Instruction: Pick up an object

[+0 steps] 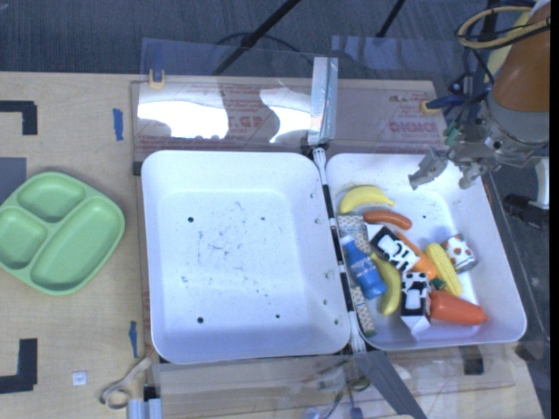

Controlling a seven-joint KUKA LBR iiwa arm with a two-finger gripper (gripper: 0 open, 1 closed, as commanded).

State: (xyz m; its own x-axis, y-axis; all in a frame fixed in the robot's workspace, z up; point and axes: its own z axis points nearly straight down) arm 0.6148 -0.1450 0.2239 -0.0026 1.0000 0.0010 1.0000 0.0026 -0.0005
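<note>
The pale wooden worktop (70,339) carried two shallow white plastic bins side by side. The left white bin (236,251) sat near the worktop's middle, its floor marked only by faint scuffs. The right white bin (489,234) lay against it toward the worktop's right edge and held a heap of toys along its left wall and near corner.

A green three-compartment plastic tray (59,232) rested at the worktop's left edge, well apart from the bins.

The grey arm with the orange band (522,77) hung over the right bin's far right corner. Its two-finger gripper (447,173) was above the bin's far edge, fingers spread apart with nothing between them, clear of the heap.

In the heap, a yellow plastic banana (365,197) lay farthest back, an orange-red sausage-shaped toy (386,218) just beside it. A blue plastic bottle (362,267) lay along the left wall. A red-orange toy carrot (456,308) sat in the near right corner, a yellow toy corn cob (445,269) near it.
</note>
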